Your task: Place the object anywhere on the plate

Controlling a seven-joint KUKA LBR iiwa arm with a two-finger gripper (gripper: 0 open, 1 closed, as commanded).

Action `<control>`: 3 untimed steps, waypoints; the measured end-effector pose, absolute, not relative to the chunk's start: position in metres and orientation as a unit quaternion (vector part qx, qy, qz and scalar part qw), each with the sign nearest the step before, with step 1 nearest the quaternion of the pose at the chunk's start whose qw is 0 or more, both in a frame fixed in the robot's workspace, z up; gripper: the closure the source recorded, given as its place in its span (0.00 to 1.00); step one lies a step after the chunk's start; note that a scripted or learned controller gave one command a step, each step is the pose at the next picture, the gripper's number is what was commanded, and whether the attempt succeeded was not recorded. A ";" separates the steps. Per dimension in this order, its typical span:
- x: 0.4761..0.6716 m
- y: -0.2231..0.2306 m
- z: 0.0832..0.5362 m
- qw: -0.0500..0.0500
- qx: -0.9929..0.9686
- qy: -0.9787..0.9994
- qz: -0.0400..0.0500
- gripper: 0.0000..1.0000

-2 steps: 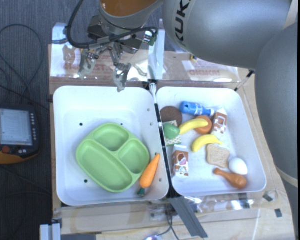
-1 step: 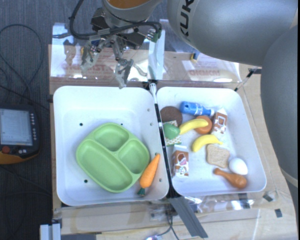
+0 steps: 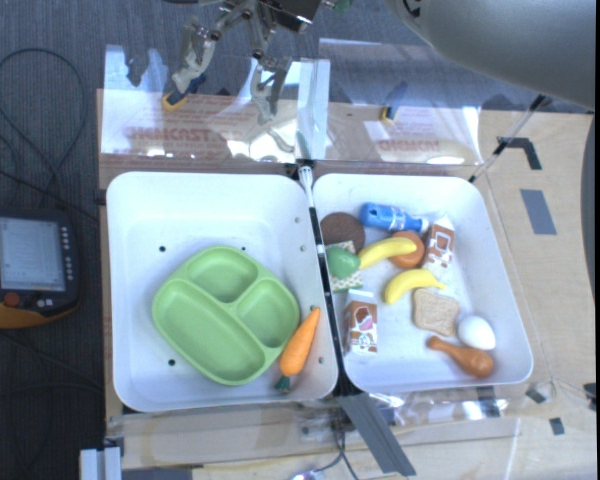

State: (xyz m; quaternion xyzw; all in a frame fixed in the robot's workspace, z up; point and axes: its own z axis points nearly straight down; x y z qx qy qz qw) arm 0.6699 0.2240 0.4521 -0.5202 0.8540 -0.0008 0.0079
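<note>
1. The carrot (image 3: 299,342) is seen just beside the plate (image 3: 227,313), touching its right rim, not on it.
2. The gripper (image 3: 230,53) is raised far beyond the plate; the state of its jaws cannot be told.
3. The carrot may be pinned against the bin wall, so a grasp could slip.

No readable text; only a partial white letter on the arm (image 3: 500,13).

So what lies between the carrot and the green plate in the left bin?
Nothing: in the camera view the carrot leans against the right rim of the green plate, inside the left bin.
</note>
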 end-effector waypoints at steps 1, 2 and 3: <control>0.669 0.221 0.471 0.004 -0.586 0.810 0.001 0.00; 0.668 0.224 0.343 -0.004 -0.638 0.770 0.003 0.00; 0.669 0.224 0.440 0.005 -0.529 0.849 0.001 0.00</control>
